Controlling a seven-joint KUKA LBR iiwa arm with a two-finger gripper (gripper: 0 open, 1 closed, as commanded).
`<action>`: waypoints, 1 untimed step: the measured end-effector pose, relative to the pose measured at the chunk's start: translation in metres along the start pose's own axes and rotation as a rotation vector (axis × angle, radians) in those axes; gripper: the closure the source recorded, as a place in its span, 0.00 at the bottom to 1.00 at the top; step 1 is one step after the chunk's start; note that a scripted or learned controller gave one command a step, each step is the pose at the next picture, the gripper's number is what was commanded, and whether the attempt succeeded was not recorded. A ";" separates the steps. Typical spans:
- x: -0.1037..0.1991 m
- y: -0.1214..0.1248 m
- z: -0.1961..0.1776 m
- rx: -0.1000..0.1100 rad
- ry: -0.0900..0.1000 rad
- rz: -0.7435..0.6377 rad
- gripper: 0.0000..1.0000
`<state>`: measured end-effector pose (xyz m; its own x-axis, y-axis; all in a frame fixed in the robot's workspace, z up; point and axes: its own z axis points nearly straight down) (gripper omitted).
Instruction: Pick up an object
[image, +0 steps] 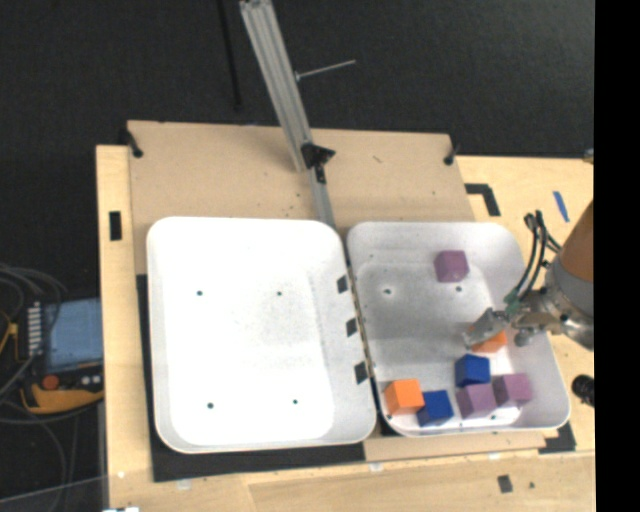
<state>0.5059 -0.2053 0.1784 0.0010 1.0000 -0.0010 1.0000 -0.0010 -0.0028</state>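
Observation:
The right bin (410, 310) holds several small blocks. A purple block (451, 265) lies alone toward the back. Along the front wall sit an orange block (405, 395), a blue block (435, 407), a purple block (477, 400) and another purple block (517, 388), with a second blue block (473, 370) just behind them. My gripper (497, 330) hangs low over the bin's right side, directly over a small orange object (489, 344) that it partly hides. Whether that object is gripped or just lying underneath is unclear.
The left bin (250, 330) is a wide white tray beside the right one. A slanted metal rail (285, 85) rises behind the bins. Cables and a blue box (70, 335) lie off the bench at the left.

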 end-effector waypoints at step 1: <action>0.000 0.008 0.059 0.001 0.000 0.002 0.00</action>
<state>0.5132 -0.2056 0.1193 0.0032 1.0000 -0.0009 1.0000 -0.0032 -0.0037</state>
